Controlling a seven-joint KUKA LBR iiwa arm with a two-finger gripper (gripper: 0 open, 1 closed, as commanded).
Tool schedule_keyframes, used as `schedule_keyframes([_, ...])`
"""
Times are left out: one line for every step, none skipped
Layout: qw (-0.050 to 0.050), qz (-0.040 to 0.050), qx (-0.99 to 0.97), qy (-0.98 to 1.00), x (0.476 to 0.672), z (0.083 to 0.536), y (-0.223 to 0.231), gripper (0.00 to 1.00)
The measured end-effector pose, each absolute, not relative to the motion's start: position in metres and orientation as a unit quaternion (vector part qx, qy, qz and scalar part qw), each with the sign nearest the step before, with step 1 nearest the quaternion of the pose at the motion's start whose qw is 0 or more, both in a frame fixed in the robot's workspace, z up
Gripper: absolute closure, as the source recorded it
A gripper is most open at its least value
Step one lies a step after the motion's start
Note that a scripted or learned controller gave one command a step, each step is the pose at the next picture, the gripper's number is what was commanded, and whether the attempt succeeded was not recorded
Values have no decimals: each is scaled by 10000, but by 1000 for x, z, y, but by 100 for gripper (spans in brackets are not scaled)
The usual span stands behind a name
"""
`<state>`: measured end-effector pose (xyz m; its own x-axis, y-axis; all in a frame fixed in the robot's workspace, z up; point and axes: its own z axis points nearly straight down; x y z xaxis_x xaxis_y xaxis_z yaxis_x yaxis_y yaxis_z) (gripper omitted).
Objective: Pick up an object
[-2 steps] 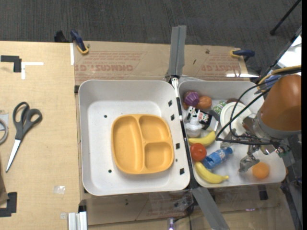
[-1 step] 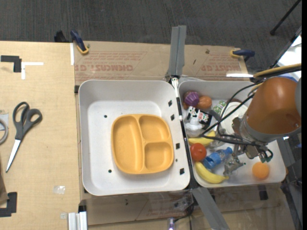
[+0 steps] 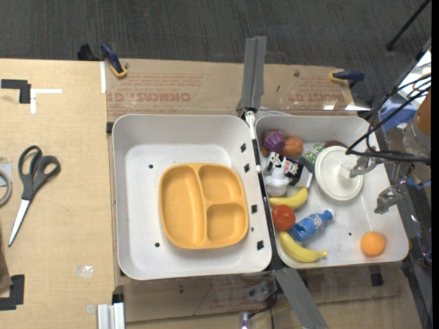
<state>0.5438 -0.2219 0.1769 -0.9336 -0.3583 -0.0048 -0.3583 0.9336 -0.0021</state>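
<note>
Right bin crowded at its left, open at its right.
You have bare floor around the small orange ball (image 3: 372, 244); the round white plate (image 3: 338, 173), yellow bananas (image 3: 300, 249) and blue plastic bottle (image 3: 311, 225) crowd together nearer the divider.

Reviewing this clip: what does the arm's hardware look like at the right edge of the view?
The claw is bare grey metal with slim fingers, one tip over the white dish. Thin black cables loop across above it. An orange patch of the arm shows at the frame edge.

One fixed overhead camera looks down slantwise on both bins (image 3: 123, 204).
</note>
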Motion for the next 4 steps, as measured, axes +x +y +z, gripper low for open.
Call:
schedule_keyframes([59, -6, -1486, 9889, 556, 97, -148, 0])
schedule_keyframes([83, -13, -430, 9990, 535, 98, -143, 0])
schedule_keyframes([29, -5, -285, 9996, 587, 166, -215, 0])
schedule_keyframes([151, -41, -176, 9997, 528, 115, -210, 0])
